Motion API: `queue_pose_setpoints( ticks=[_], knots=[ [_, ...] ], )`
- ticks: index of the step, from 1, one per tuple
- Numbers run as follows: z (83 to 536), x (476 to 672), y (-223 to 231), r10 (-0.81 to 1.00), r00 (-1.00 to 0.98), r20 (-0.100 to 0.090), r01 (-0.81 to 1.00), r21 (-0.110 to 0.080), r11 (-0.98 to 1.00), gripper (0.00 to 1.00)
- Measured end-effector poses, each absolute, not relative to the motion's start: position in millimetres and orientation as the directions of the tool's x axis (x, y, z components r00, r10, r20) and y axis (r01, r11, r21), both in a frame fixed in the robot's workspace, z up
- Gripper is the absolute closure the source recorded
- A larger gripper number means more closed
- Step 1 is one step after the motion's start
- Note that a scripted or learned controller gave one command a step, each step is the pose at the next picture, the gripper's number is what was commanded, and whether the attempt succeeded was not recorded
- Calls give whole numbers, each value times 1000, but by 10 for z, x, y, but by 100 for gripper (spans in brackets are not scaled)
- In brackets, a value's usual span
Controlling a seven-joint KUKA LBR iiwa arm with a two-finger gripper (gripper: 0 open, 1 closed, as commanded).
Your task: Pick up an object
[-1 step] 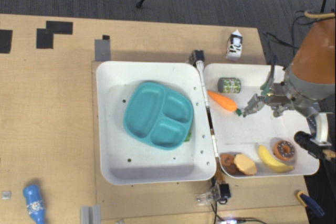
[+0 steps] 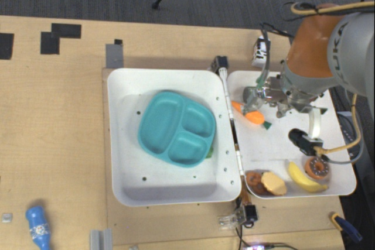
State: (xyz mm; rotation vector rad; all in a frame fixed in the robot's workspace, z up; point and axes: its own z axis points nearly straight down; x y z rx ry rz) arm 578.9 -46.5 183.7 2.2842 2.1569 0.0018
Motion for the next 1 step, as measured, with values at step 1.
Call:
queue_pose_setpoints(
  ticks=[1],
  knots=[
    [1841,5790,-475,998,59,0,998,1,-59,0]
  ],
)
